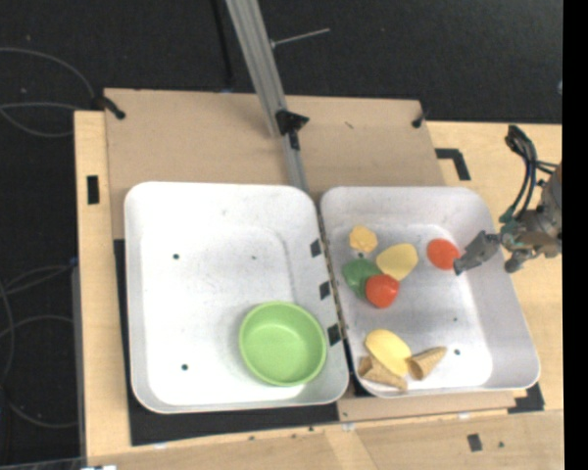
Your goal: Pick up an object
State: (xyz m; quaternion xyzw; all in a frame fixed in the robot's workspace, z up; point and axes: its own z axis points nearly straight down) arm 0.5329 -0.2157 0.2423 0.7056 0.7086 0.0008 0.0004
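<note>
Orange-red ball (443,254) lies in the right bin (500,341), toward its two o'clock corner, with the gripper (467,258) just beside it at three o'clock; whether the fingers are spread or closed, I cannot tell. It looks light, smooth and round, likely to roll away, so taking it across its widest middle seems best. At its nine o'clock sit a yellow piece (398,259), a green piece (358,273) and a red ball (381,290). No writing is legible.
</note>
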